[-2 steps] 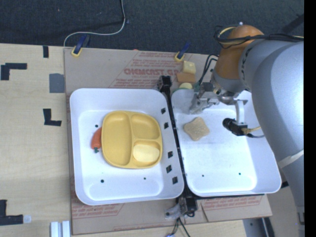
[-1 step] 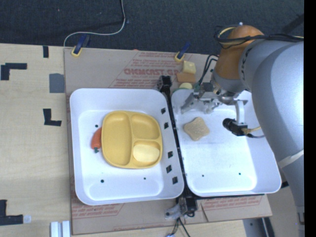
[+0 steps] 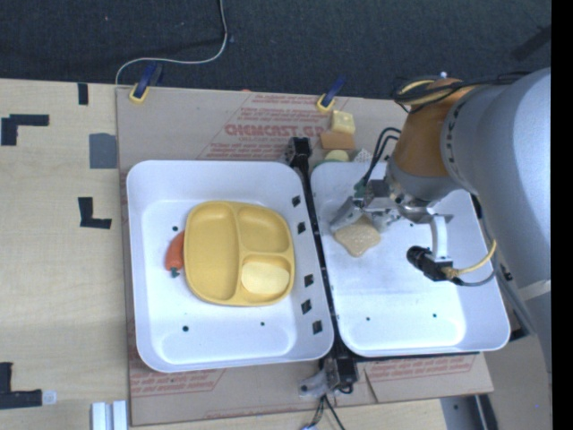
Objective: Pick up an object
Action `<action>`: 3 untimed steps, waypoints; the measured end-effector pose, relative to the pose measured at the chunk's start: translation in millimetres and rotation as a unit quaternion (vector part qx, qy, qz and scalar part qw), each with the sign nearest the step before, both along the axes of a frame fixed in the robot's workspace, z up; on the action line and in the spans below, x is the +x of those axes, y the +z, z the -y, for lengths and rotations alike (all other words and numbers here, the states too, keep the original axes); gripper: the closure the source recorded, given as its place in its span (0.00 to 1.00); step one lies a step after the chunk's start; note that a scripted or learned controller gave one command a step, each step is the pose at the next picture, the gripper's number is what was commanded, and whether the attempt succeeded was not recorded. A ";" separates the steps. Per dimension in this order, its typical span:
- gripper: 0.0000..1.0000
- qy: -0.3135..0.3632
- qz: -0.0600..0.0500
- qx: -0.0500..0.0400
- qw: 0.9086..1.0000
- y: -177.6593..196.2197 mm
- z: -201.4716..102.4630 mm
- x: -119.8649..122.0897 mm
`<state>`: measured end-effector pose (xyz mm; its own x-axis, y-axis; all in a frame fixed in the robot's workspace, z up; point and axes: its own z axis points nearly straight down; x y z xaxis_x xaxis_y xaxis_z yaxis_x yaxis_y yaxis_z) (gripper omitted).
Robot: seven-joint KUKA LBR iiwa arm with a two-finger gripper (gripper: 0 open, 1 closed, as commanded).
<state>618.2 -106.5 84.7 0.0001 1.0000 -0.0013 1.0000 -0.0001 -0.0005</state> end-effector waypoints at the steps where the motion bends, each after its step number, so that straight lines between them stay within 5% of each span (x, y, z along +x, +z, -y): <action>1: 0.00 0.001 0.001 0.001 1.000 0.3 12.6 13.9; 2: 0.00 0.000 0.001 0.000 1.000 0.6 5.2 2.9; 3: 1.00 0.001 0.001 0.000 1.000 10.0 4.6 2.9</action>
